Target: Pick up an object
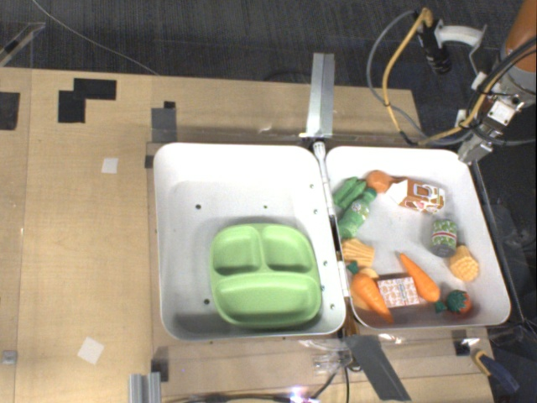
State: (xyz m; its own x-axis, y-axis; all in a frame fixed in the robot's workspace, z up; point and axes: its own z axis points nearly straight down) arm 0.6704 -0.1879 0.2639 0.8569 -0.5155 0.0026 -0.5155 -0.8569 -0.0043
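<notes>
White right bin (487,225) is crowded with toy food, while the green tray (265,274) beside it leaves free margins.

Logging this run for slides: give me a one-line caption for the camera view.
Green divided tray in the left bin, toy food including carrots in the right bin, arm at upper right.

A green divided tray (265,275) lies in the left white bin (180,183), toward six o'clock, on the wooden bench (75,250).
</notes>
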